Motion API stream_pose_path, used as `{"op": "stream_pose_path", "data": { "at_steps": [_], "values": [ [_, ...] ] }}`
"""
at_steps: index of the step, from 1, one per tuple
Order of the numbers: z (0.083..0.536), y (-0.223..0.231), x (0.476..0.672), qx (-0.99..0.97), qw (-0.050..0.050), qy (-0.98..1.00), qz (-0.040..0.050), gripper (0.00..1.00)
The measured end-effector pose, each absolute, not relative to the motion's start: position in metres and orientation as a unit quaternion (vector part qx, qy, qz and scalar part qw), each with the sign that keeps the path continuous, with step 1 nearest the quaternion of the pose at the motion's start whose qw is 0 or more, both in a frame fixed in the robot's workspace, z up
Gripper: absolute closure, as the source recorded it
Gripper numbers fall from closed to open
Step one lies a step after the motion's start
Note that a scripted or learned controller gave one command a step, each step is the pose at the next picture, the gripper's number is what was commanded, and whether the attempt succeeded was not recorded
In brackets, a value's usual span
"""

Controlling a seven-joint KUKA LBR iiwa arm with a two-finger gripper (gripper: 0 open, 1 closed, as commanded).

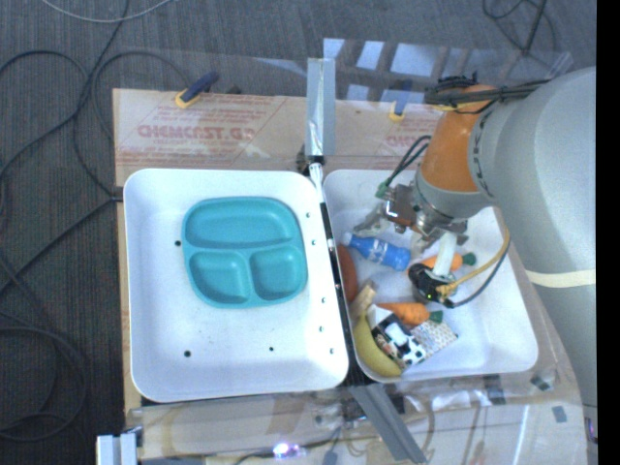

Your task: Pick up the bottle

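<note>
Nearest camera, right bin's [504,352] front corner: banana [373,349], black-and-white patterned toy [399,341] against it, carrot [412,311] just behind. Left bin [155,356] alongside, teal divided tray [246,249] lying flat near its middle. Mid right bin: blue bottle [382,252] on its side, white cap end toward divider. Gripper [415,223] just behind and right of bottle, low over bin; finger state cannot be told, bottle not visibly between them. Farther back: orange band [453,158], grey arm [552,163], cardboard [194,134].
</note>
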State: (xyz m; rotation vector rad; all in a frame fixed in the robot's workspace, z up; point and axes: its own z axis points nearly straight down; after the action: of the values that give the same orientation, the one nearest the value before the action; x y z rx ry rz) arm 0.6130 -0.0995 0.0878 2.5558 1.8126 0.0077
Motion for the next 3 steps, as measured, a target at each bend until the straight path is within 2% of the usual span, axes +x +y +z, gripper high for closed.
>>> {"op": "stream_pose_path", "data": {
  "at_steps": [1,2,3],
  "values": [
    [0.094,-0.099,0.613,0.816,0.002,0.579,0.0015,1.00],
    [0.094,-0.099,0.613,0.815,0.002,0.579,0.0014,0.00],
    [0.088,-0.119,0.574,0.877,0.002,0.480,0.0053,0.00]
  ]
}}
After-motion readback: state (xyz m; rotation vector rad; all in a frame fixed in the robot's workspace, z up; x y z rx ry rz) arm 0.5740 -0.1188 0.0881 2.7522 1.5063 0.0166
